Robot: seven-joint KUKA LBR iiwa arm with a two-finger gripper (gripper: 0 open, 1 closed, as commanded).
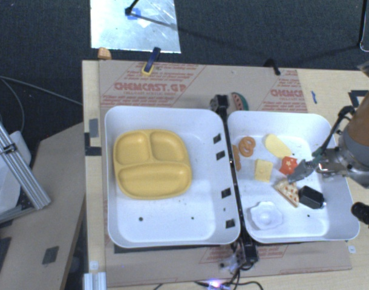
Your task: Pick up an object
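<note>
The left bin (121, 222) holds a yellow divided plate (152, 164). In the right bin (329, 222) lie an orange ring (247, 146), a yellow cube (264, 170), a white piece (265, 215) and a red piece (288, 165). The end effector (302, 170) is just beside the red piece; I cannot tell if it is open or closed.

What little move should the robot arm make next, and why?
Probably ease a bit closer onto the red block. The gripper sits right beside it in the view's right bin, nearer to it than to the yellow square or the cracker, so it looks like the easiest thing to pick up.
</note>
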